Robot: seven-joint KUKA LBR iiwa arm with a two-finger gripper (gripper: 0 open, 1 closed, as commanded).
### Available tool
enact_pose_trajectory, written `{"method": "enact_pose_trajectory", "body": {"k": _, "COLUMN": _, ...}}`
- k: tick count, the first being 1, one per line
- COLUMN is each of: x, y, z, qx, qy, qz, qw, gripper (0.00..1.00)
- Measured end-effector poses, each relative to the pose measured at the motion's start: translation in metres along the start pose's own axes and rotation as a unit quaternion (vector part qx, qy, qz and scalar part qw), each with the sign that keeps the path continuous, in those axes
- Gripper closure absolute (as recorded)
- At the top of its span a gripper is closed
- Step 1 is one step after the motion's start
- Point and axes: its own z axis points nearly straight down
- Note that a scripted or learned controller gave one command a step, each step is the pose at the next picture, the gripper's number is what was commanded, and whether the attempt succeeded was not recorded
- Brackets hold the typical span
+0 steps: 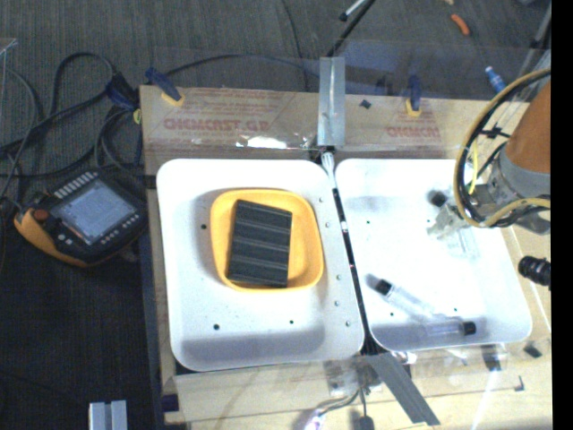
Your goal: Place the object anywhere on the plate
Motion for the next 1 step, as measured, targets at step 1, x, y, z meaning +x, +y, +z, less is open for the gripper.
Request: {"method": "enact_pose_trajectory", "body": {"k": 1, "x": -0.0001, "y": -0.0001, "z": 0.0000, "qx": 0.000, "qy": 0.000, "qz": 0.000, "qw": 1.0000, "gripper": 0.00}}
